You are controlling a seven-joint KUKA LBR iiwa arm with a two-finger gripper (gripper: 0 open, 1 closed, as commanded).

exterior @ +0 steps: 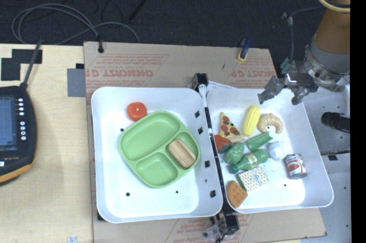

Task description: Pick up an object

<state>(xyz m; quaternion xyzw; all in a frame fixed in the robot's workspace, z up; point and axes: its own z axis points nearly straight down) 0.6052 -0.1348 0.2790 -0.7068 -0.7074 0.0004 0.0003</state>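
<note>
My gripper (pixel 282 95) hangs over the far right corner of the right bin (pixel 317 190), its two dark fingers spread open with nothing between them. Below it in this bin lie a yellow corn cob (pixel 251 120), a croissant (pixel 270 122), a pizza slice (pixel 228 126), a green vegetable (pixel 258 141), a green leafy piece (pixel 233 152), a green bottle (pixel 250 161), a red-and-white can (pixel 294 166), a patterned small box (pixel 253 178) and a waffle-like biscuit (pixel 235 193). The corn and croissant are the closest to the gripper.
The left bin (pixel 111 190) holds a green divided plate (pixel 150 144) with a bread roll (pixel 182 152) in one compartment, and a red tomato (pixel 136 111) beside it. A ridge (pixel 209 144) separates the bins. A handheld control pendant (pixel 14 133) lies far left.
</note>
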